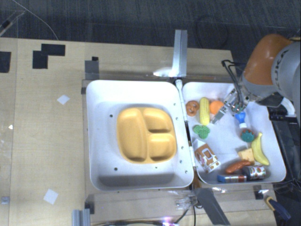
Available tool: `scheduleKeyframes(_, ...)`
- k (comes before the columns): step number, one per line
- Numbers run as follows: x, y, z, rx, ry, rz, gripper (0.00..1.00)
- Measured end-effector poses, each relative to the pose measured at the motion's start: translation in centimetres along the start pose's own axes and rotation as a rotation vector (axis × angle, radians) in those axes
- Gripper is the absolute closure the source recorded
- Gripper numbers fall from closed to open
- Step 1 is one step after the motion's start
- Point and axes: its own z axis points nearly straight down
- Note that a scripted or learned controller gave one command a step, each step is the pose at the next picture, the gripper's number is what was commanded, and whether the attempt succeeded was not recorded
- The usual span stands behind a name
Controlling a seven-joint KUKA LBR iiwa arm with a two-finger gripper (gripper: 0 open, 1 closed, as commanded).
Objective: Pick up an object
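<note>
Right bin point(277, 140) holds the toy food, crowded. Gripper point(221, 114) is low over its far-left part, tilted, tips pointing left and down. They sit between the corn cob point(204, 110) on the left and the orange ball point(215, 107) just beside it. Whether the jaws are spread or closed, or have anything in them, cannot be told; nothing is visibly between them.

Likely targets: the corn cob or the orange ball. Donut point(192, 108) lies left of the cob, near the bin's left wall. Broccoli point(201, 131) sits just nearer than the tips.

Risks, as judged:
- Tips could land on the seam between cob and ball and push both aside rather than straddle one.
- The ball is round and would probably roll away from a glancing touch.
- The cob, if nudged left, could jam against the donut or the wall.
- A close on two items at once may grip neither.

Left bin point(96, 126) carries a yellow divided tray point(136, 140), well apart from the action.
</note>
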Motion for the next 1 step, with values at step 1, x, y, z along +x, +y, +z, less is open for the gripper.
scheduleKeyframes(1,-0.22,0.49,-1.58,-0.008,-0.014,-0.01,1.0)
